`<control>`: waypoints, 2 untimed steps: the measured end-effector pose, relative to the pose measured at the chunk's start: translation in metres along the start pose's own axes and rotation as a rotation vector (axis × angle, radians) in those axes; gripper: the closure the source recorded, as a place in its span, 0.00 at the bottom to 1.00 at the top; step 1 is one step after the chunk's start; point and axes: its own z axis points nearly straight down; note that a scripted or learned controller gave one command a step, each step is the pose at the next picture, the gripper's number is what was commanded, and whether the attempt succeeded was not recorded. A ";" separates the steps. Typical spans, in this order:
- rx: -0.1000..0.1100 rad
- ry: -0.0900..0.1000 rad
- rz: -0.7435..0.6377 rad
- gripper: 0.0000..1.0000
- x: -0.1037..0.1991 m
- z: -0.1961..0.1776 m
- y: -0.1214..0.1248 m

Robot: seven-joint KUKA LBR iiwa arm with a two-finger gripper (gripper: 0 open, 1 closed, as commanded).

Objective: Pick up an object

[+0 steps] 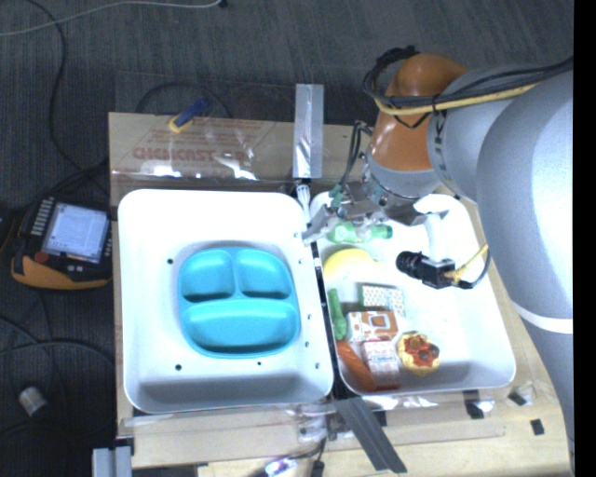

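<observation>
The setting is a robotics laboratory. A wooden bench [149, 130] carries two white bins [140, 279] on dark carpet [56, 93], with loose cables [37, 28] at 11 o'clock and a handheld control pendant [65, 238] at 9 o'clock.

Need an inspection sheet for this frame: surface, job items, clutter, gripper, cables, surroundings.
Surface: bench bearing two white bins, the left bin and the right bin, side by side.
Job's things: right bin holds a yellow round item, small food boxes, a pizza-like toy, an orange piece, a green piece.
Clutter: blue divided tray in the left bin; clear plastic bag behind it.
Grippers: gripper over the right bin's back-left corner; jaw state unclear.
Cables: yellow and black cables along the arm; loose cables on the floor.
Surroundings: handheld pendant on dark carpet, left of the bench.
</observation>
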 end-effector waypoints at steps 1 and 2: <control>0.000 0.000 0.000 0.00 0.000 0.000 0.000; 0.000 0.000 0.000 0.00 0.000 0.000 0.000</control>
